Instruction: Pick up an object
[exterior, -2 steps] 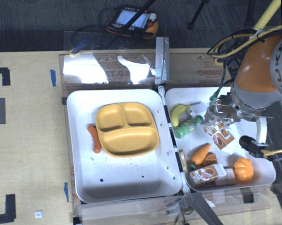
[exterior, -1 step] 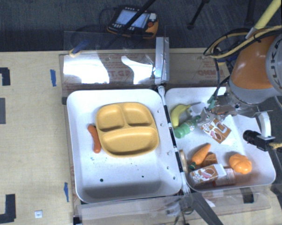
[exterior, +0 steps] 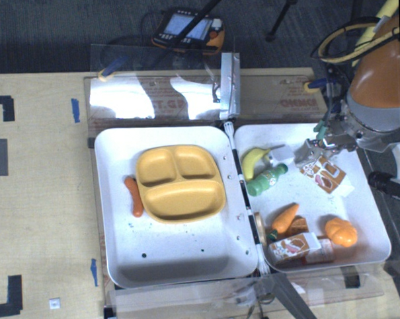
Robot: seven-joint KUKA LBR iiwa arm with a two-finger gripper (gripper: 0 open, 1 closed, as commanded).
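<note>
Reaching in from the upper right of the frame, the grey arm holds its gripper (exterior: pixel 317 150) low over the upper right part of the right bin (exterior: pixel 374 201). Whether it is open or closed cannot be told from this slant. Just below and right of it lies a small brown-and-white packet (exterior: pixel 326 175), flat on the bin floor, its long axis running diagonally from upper left to lower right, near the bin's right wall.

Left of the gripper, a yellow banana (exterior: pixel 254 160) curves beside a green bottle (exterior: pixel 267 178) that lies on its side, its cap end pointing up and right. Along the bin's lower edge sit a carrot (exterior: pixel 285 218), an orange fruit (exterior: pixel 341 233) and a carton (exterior: pixel 300 248) lying lengthways against the lower wall. Bare white floor shows in the middle of this bin, between the packet and the carrot.

In the left bin (exterior: pixel 115 192) a yellow divided tray (exterior: pixel 180 183) fills the centre, with an orange sausage-shaped toy (exterior: pixel 134 196) upright along its left side; the lower part of that bin's floor is open.
</note>
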